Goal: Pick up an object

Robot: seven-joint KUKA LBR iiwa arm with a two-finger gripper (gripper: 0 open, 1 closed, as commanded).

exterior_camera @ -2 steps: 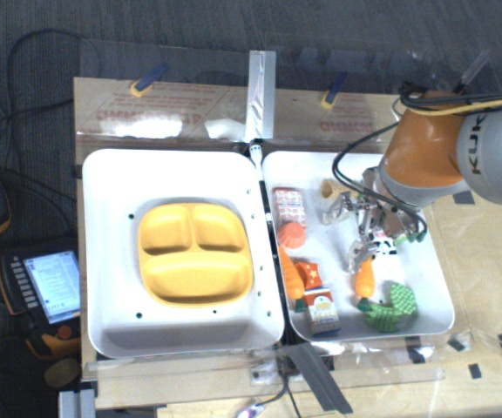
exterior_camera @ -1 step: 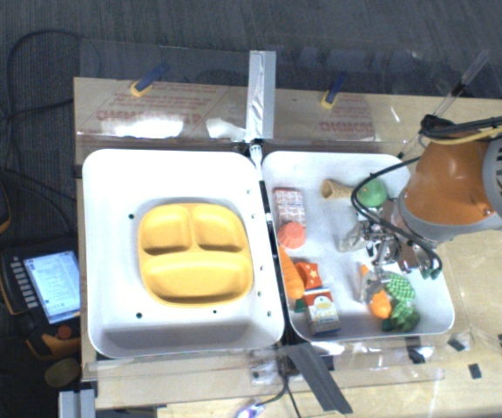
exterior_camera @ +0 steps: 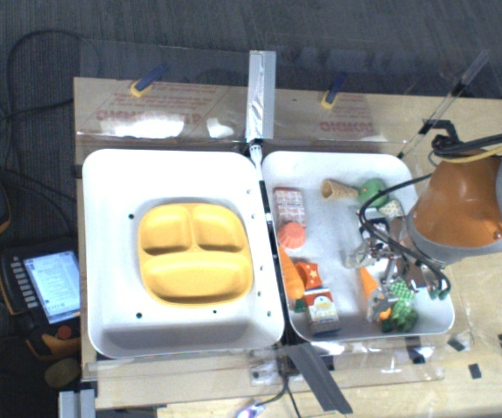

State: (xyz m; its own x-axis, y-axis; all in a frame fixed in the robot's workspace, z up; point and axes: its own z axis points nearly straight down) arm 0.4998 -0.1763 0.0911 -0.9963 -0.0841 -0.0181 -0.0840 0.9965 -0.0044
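My gripper [exterior_camera: 389, 277] hangs low over the right part of the right bin [exterior_camera: 338, 165], below the arm's orange band [exterior_camera: 462, 204]. Cables and wrist parts hide its tip. Just left of it lies a small orange carrot-like piece [exterior_camera: 368, 282]. Below it sits a green leafy toy [exterior_camera: 399, 317] in the bin's near right corner. Whether anything is held is hidden.
The right bin also holds a pink wafer pack [exterior_camera: 288, 205], a salmon round piece [exterior_camera: 292, 233], an orange carrot [exterior_camera: 289, 277], a red carton [exterior_camera: 310, 275], a juice box [exterior_camera: 322, 311], a cone [exterior_camera: 339, 188] and a green item [exterior_camera: 373, 190]. A yellow divided tray [exterior_camera: 195, 251] lies in the left bin [exterior_camera: 111, 233].
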